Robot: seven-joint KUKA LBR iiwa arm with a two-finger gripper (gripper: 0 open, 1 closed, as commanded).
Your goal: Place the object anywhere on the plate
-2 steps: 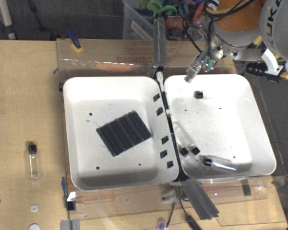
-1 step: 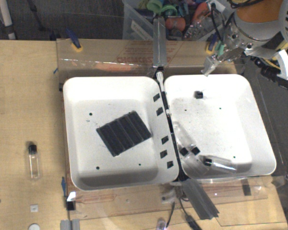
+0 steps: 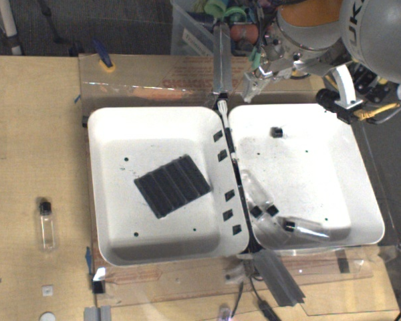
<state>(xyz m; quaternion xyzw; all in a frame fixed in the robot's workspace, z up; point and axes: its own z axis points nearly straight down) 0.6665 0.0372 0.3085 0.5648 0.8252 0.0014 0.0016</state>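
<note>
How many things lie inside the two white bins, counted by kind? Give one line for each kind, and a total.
Black ribbed plate, in the left bin: 1
Small black block, in the right bin: 1
Clear vials with black caps, in the right bin: 2, the second lying near the divider
Total: 4

robotics lab | KUKA arm (image 3: 377, 19) | white bins (image 3: 100, 179) | wooden bench (image 3: 27, 146)

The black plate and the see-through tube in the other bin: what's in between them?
In the camera view, between the plate and the tube run the two bins' touching walls, with small black clips along them.
</note>
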